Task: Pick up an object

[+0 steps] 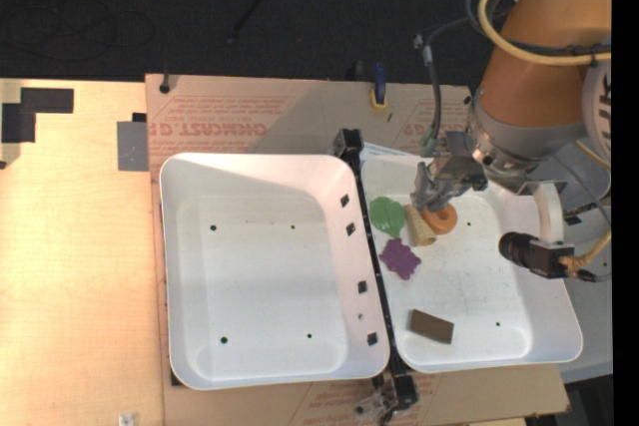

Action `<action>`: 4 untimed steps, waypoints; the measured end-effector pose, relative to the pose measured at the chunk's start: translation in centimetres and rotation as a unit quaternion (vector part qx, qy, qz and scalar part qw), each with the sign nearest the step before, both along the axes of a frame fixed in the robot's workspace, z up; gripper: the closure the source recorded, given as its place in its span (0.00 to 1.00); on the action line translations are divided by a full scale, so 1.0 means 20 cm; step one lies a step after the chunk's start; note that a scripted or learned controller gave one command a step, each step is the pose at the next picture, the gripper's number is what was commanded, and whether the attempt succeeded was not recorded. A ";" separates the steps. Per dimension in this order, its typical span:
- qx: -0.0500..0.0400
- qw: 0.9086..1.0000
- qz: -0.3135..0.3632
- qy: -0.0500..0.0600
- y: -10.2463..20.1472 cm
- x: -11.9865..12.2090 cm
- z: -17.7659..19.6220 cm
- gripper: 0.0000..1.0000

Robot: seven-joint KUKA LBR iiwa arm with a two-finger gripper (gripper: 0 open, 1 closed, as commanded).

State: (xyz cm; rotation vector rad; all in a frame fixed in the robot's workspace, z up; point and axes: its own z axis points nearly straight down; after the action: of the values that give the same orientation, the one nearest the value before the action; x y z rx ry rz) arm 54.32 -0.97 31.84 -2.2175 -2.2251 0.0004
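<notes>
Since my arm (544,65) comes in from the right over the right bin (519,339), what matters is what lies straight under my pincer (436,195). It hangs low over a tight cluster at the bin's far left: a green lump (386,213), a purple piece (400,258) nearer, a cream block (420,226) and an orange piece (442,216) right beneath me. Whether the pincer is open I cannot tell. A brown block (431,325) lies well apart, near.
</notes>
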 end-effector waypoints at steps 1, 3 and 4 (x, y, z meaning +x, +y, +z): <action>0.000 1.000 0.000 0.001 0.37 -0.24 0.15 1.00; 0.000 1.000 0.000 0.000 0.37 -0.10 0.33 1.00; 0.001 1.000 0.000 -0.006 0.52 -0.10 1.05 1.00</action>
State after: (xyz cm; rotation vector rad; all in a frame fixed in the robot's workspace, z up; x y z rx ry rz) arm 52.42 9.52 52.79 -2.2220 -2.2306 -0.0172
